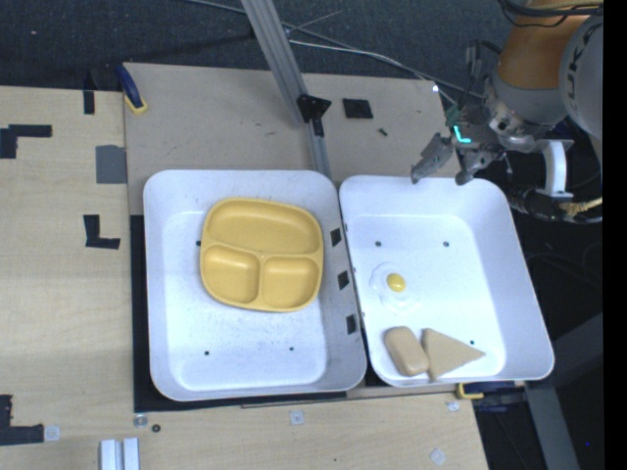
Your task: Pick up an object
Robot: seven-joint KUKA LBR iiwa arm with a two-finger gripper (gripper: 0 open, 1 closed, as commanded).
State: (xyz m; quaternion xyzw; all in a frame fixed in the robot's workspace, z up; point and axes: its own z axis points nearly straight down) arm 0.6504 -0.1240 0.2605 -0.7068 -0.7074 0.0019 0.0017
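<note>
Gripper (448, 165) fingers spread, holding nothing; above right bin's (519, 262) rim.

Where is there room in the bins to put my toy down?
Right bin: bare floor between the fried egg and the far rim. Crowded at its near edge, by the bread roll and wedge. Left bin: bare strip nearer than the yellow tray.

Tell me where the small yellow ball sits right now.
The small yellow ball lies near the middle of the right bin, above the tan rounded block and tan wedge at that bin's near edge.
</note>
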